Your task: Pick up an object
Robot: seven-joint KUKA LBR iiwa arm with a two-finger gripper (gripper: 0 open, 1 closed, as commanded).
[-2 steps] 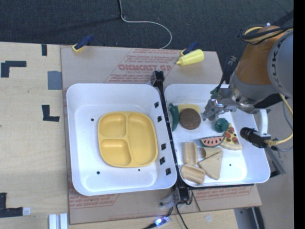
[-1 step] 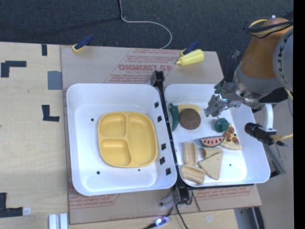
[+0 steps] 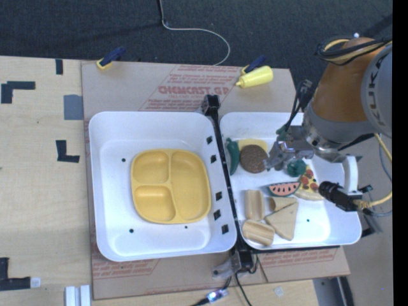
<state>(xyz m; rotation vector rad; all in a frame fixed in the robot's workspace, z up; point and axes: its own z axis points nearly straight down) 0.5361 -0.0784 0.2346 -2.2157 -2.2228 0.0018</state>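
Note:
The right bin holds several toy foods. A round brown patty lies near its left wall, with a dark green piece beside it. A watermelon slice, a pizza slice, a tan triangular wedge and two tan bread pieces lie toward the front. My gripper hangs low over the bin's middle, just right of the patty. A small teal piece sits right by it. I see nothing clearly held.
A yellow divided plate rests in the left bin. A black divider separates the bins. A yellow clamp and a blue-yellow clamp sit on the cardboard behind. The arm's body looms over the right bin's back right.

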